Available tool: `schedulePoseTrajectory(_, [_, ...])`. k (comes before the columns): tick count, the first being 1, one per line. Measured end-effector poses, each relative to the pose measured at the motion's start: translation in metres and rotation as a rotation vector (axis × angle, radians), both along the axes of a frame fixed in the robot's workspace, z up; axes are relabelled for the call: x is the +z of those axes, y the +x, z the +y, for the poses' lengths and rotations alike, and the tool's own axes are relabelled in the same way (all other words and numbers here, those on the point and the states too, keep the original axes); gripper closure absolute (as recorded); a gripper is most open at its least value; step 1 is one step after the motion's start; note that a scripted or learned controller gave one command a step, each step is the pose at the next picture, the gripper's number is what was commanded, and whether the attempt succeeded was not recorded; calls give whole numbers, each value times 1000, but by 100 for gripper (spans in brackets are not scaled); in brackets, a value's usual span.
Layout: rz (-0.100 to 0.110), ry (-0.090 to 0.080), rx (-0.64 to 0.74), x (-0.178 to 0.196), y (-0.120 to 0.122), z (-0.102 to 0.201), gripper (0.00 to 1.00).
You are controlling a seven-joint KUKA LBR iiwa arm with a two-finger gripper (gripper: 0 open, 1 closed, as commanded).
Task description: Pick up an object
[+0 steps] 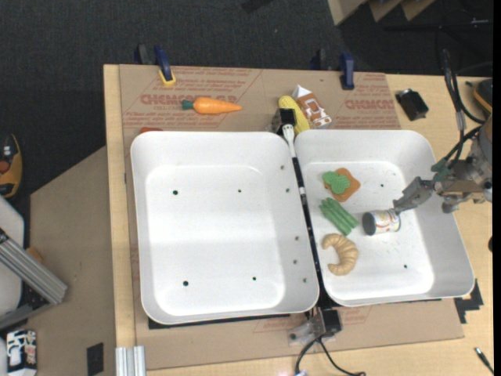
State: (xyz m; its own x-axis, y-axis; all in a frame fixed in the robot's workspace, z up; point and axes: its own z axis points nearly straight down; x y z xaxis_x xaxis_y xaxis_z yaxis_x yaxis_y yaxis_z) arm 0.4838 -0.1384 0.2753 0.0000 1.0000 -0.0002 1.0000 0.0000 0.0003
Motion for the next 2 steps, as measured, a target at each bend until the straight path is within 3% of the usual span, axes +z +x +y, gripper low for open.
schedulePoseTrajectory(1, [13, 4, -2, -176, -8, -4, 0])
schedulePoseTrajectory(2, [-12, -6, 1, -189, 82, -73, 0])
